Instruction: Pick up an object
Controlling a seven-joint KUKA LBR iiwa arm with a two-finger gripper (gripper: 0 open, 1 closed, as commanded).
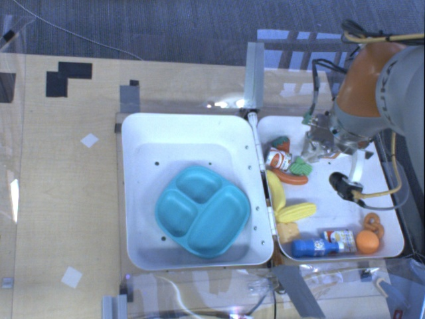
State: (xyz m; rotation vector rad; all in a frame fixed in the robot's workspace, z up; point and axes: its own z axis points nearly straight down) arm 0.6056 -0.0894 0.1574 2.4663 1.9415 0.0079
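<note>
Hovering low over the right bin point(392, 241), the gripper point(319, 146) hangs at the bin's upper middle, just beside a green piece point(300, 167) and an orange-red carrot-like toy point(287, 176). Whether it is released or clenched I cannot tell; the metal at the wrist end blurs together and nothing is plainly seen in its grasp.

Step in hand, by my reading: the approach or the descent on a target, with no pick made yet. The nearest candidates lie at the bin's left side: a small red-and-white can point(277, 158), the carrot-like toy, and a yellow banana point(275, 191) along the wall. Farther toward the near end sit a yellow corn cob point(296, 212), a blue bottle point(314, 248), an orange ball point(366, 242) and a pretzel shape point(374, 222).

The next move likely calls for settling squarely over one item; the cluster is tight, so a neighbour may get nudged.

The left bin point(139, 138) holds a blue divided plate point(202, 211).

Writing: the can and a small box point(339, 236) beside the bottle carry labels, too small to read. No brand is legible.
</note>
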